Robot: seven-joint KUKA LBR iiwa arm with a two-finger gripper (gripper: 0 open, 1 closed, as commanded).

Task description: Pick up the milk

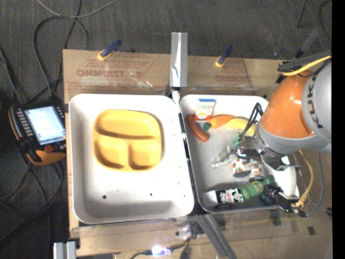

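The milk [205, 108], a small carton with a blue top edge, lies at the far wall of the right bin [207, 188], well apart from the pincer [230, 154]. Just in front of the carton lie a red sausage-like piece [197, 128] and an orange carrot-shaped piece [221, 121], with something yellow [241, 125] beside the carrot, partly under the arm [294, 115]. The pincer hangs low over the middle of this bin, its metal fingers [222, 158] pointing toward the left bin [81, 161]; whether they are spread or closed cannot be told, and nothing shows between them. Right under the wrist lies a small white packet with red print [247, 168]. Along the near wall lie a green bottle [252, 190] and a black-and-white carton [228, 197]. The left bin holds a yellow divided tray [129, 139].
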